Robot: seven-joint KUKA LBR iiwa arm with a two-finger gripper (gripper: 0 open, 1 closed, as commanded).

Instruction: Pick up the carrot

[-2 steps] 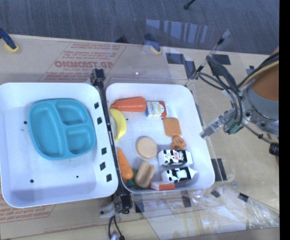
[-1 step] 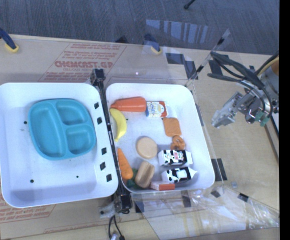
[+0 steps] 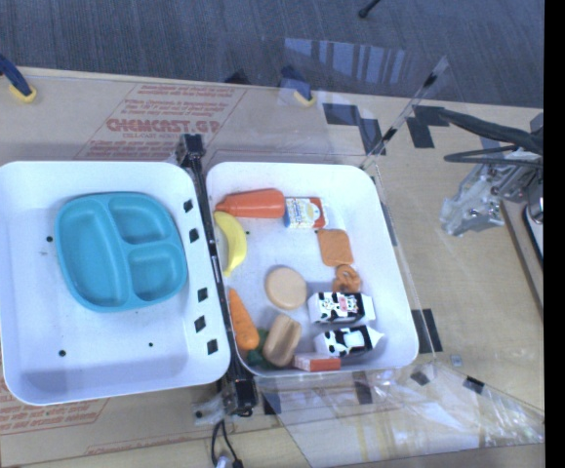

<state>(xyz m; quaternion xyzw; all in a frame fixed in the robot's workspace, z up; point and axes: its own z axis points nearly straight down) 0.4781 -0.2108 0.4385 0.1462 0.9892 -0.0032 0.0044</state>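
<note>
The carrot [image 3: 242,319] lies tight against the right bin's [image 3: 387,230] left wall, awkward to pinch. The gripper [image 3: 473,210] hangs well apart, outside the bin; open or closed, I cannot tell.

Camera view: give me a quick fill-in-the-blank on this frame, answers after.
1. The carrot lies in the ____ bin.
2. The blue tray sits in the ____ bin.
3. The banana lies against the right bin's ____ wall.
4. The gripper is ____ both bins.

Answers: right; left; left; outside
</note>
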